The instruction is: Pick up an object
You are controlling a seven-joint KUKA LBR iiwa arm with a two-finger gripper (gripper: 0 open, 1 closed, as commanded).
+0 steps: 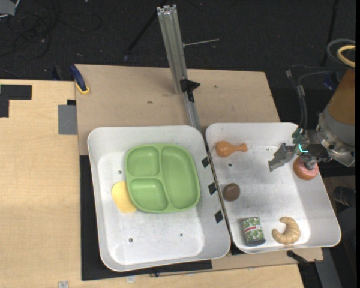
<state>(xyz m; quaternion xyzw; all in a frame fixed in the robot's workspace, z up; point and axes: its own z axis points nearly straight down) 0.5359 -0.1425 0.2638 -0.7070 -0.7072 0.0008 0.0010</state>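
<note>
On the bench, two white bins sit side by side, their inner rims almost touching. The left bin (108,245) holds a green tray (163,177) with three compartments, and a yellow piece (122,198) pokes out from under the tray's left edge. The front of that bin is bare white floor, with plenty of room.

In the right bin (324,218) the things are spread apart: an orange pear-like toy (229,149) near the back left corner, a brown ball (231,191) by the left wall, a green can (252,231) at the front, and a croissant (287,230) just right of the can. The can has a label, but its print is too small to read. The middle of this bin is open floor.

The arm comes in from the right, and its gripper (286,156) hangs over the bin's back right part. Whether its fingers are spread or closed, I cannot tell, and nothing shows between them. A red ball (306,170) lies at the right wall, just beside the gripper and partly under the wrist.

A metal post (175,53) stands behind the bins.
</note>
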